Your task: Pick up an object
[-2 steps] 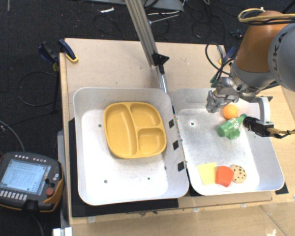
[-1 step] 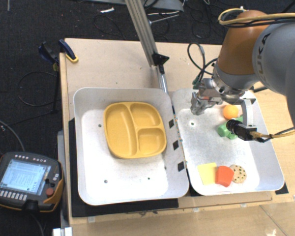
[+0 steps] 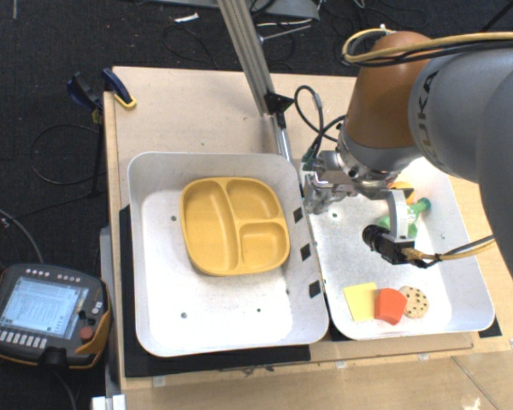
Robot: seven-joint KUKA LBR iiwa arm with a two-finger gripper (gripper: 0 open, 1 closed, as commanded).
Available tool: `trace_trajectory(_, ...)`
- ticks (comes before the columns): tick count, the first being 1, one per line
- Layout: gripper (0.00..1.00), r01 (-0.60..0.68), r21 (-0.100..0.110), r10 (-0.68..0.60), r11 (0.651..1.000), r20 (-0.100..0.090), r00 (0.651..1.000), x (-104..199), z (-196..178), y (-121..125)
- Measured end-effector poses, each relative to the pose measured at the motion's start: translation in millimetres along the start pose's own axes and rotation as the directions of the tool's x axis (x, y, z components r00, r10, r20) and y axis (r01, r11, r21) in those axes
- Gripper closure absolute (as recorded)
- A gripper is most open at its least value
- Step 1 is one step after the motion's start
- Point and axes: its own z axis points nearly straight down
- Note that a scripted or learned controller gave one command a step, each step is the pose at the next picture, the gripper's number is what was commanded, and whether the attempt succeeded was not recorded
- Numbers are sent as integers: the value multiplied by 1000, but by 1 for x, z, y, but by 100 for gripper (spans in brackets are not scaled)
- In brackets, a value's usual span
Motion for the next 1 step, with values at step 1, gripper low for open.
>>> trace_trajectory(1, 100, 1, -2, -1, 1000, 0, 1000, 53, -16, -20)
